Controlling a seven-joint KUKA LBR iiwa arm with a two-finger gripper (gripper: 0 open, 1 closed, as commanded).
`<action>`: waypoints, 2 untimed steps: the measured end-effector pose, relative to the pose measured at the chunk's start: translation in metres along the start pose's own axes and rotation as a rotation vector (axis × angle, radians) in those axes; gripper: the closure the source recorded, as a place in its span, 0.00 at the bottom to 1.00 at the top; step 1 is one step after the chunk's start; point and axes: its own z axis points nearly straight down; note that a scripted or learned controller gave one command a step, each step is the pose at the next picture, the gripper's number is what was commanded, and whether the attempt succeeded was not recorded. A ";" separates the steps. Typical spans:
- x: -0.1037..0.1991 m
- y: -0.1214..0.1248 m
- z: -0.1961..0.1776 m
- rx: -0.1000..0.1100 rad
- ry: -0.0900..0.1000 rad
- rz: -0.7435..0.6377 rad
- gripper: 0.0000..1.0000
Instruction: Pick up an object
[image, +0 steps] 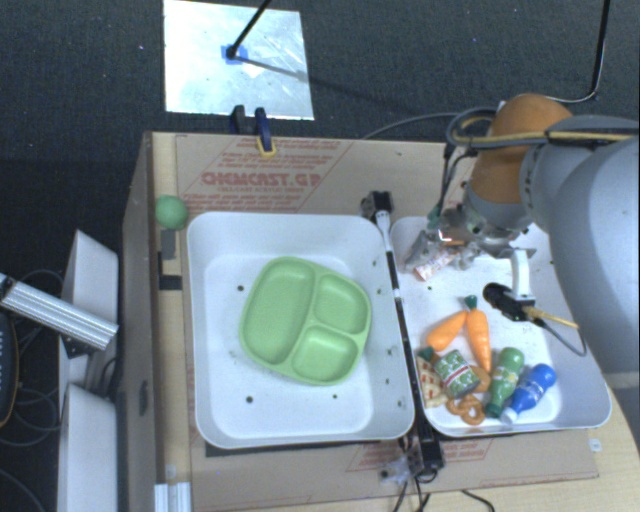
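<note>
We saw the gripper low in the right bin, just above a crumpled wrapper; couldn't tell its grip.

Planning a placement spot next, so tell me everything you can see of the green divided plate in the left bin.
The green divided plate is pale green, looks like smooth plastic, with rounded corners and three compartments: one long section at its left, two smaller ones at its right. It lies flat and face up, turned at a slant, near the middle of the left bin, resting on the bin's white floor. Nothing lies in it or touches it otherwise.
</note>
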 end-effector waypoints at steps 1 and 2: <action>0.005 -0.027 0.000 -0.018 -0.003 0.005 0.00; -0.003 0.003 -0.001 -0.020 -0.003 0.001 0.00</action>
